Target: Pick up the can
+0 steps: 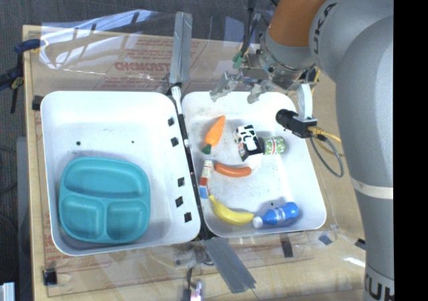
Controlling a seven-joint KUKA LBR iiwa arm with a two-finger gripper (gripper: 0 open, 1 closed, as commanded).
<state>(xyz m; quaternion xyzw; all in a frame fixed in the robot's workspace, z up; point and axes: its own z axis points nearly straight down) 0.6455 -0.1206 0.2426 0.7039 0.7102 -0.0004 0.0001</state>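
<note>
The can (275, 146) is small and green with a pale end, and it lies on its side in the right bin (309, 182), near that bin's right wall. A black-and-white carton (247, 141) touches its left end. My gripper (237, 93) hangs over the bin's far edge, up and to the left of the can and apart from it. Its two grey fingers (219, 89) are spread open with nothing between them.
Also in the right bin are an orange carrot (215, 130), a red sausage (233, 170), a yellow banana (231, 213), a blue bottle (279, 214) and a small tube (205, 177) by the left wall. A teal divided plate (103, 200) lies in the left bin (100, 119).
</note>
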